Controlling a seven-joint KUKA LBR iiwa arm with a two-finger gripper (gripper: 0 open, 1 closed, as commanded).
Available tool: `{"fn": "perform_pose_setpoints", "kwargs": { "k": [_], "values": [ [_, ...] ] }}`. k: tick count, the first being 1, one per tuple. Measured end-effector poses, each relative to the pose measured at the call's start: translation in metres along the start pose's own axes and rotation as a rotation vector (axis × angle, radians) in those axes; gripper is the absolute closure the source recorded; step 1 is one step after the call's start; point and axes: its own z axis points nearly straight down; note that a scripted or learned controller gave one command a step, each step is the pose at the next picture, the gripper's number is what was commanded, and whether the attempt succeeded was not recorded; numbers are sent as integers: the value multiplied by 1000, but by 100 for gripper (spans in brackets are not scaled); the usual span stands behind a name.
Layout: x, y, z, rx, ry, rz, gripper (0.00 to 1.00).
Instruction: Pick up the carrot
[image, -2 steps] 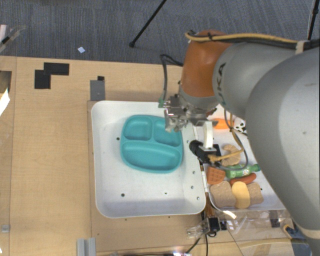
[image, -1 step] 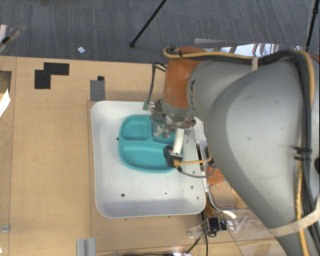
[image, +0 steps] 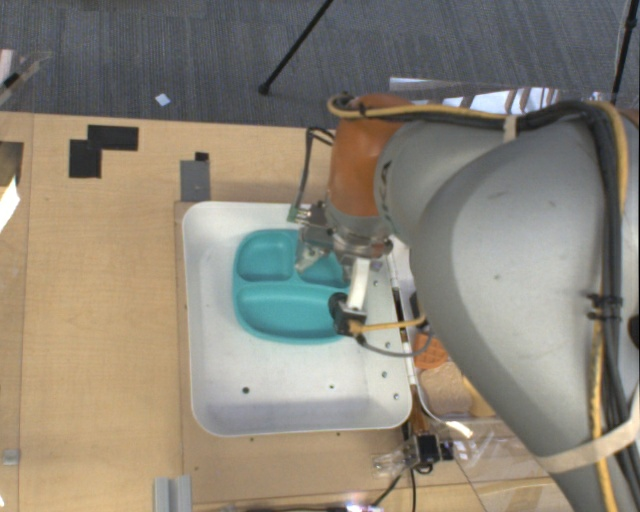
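Observation:
A small orange patch, which looks like the carrot (image: 433, 352), peeks out from under the big grey arm in the right bin; most of it is hidden. My gripper (image: 314, 256) hangs below the orange wrist band over the left bin (image: 215, 330), at the upper right rim of a teal divided plate (image: 280, 305). I see nothing held in the gripper.
The teal plate lies in the upper middle of the left bin, with bare white floor in front of it and to its left. The arm's body covers nearly all of the right bin. Black and grey markers (image: 195, 178) sit on the wooden bench behind the bin.

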Motion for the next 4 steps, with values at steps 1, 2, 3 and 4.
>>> {"fn": "perform_pose_setpoints", "kwargs": {
  "k": [1, 2, 3, 4],
  "values": [
    [-6, 11, -15, 4, 4, 237, 0],
    [-10, -21, 5, -43, 13, 85, 0],
    [14, 22, -41, -6, 6, -28, 0],
    [7, 44, -196, -23, 10, -109, 0]
  ]
}}
